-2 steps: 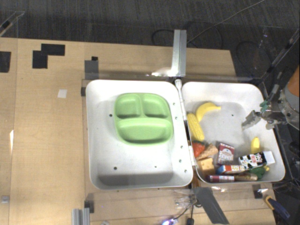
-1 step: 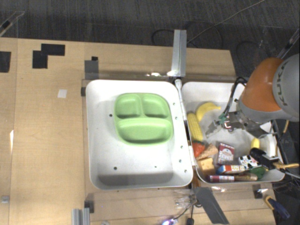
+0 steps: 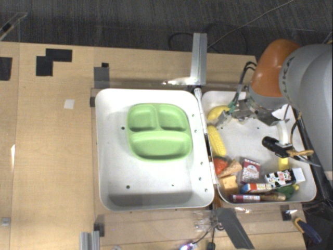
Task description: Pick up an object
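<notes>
While arm reaches over right bin (image 3: 307,191), claw (image 3: 235,110) hangs beside banana (image 3: 217,112), positioned for grasp; finger state cannot be told.

Two bins sit side by side on the table (image 3: 47,155). The left bin (image 3: 112,186) holds a divided tray (image 3: 157,130) near its middle. In the right bin (image 3: 307,189), a banana (image 3: 216,113) lies at the back left, a corn cob (image 3: 217,141) just in front of it along the left wall, and small boxes (image 3: 251,171) crowd the front edge.

Right bin's (image 3: 312,191) middle lies bare; clutter (image 3: 257,178) crowds its near edge.
</notes>
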